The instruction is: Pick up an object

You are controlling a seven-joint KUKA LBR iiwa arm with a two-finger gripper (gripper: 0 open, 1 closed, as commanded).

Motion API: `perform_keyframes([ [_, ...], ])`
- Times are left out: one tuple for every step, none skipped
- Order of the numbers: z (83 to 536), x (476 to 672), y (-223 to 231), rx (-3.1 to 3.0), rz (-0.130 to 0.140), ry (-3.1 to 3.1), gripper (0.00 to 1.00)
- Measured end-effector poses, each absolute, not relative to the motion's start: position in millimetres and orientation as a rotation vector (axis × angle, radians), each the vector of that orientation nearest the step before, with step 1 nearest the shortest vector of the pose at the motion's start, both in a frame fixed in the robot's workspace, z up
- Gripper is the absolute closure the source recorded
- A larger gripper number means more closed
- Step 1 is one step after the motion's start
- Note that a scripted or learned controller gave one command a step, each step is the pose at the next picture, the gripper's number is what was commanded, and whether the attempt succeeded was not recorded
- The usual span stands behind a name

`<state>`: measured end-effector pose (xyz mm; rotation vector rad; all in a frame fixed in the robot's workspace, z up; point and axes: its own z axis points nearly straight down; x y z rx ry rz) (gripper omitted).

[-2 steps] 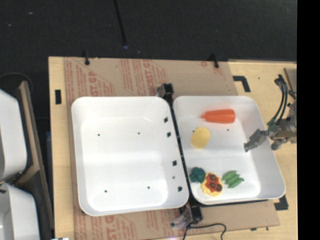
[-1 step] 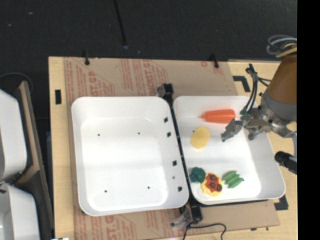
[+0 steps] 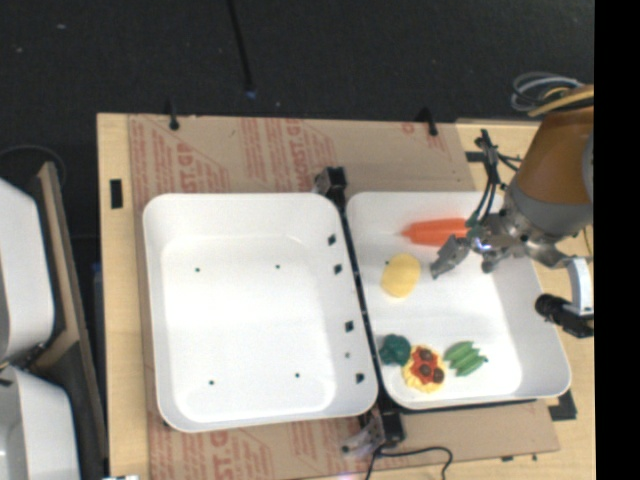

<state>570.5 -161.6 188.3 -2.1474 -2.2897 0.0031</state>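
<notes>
Near edge of bench: a dark clamp (image 3: 385, 428) sits at the front where the two bins meet, with a thin cable trailing beside it.
Front of right bin (image 3: 520, 378): three small toys lie in a row near the front wall. A dark green piece (image 3: 395, 348) is at the left, a yellow piece with red dots (image 3: 424, 367) sits in the middle just beside it, and a lighter green piece (image 3: 464, 357) lies at the right.
Left bin (image 3: 170, 268): a shallow white tray, side by side with the right one, its floor marked by a few small dark dots.
Middle of right bin: a yellow rounded object (image 3: 400, 275) rests on the floor close to the divider.
Gripper (image 3: 458, 250): it hangs over the right bin between the yellow object and the orange one, with nothing seen between its fingers; whether they are spread or closed cannot be told.
Back of right bin: an orange carrot-like object (image 3: 436, 230) lies near the rear wall, just beside the gripper.
Arm (image 3: 555, 173): grey with an orange band, reaching in from the right.
Bench (image 3: 250, 158): brown cardboard with red print lies under the bins.
</notes>
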Motion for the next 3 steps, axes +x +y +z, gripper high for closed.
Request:
perform_keyframes([
  [127.5, 634.6, -123.3, -2.215, 0.006, -2.221, 0.00],
  [97.8, 605.6, -99.5, -2.218, 0.004, -2.220, 0.00],
  [99.3, 598.1, -97.9, -2.222, 0.002, -2.220, 0.00],
])
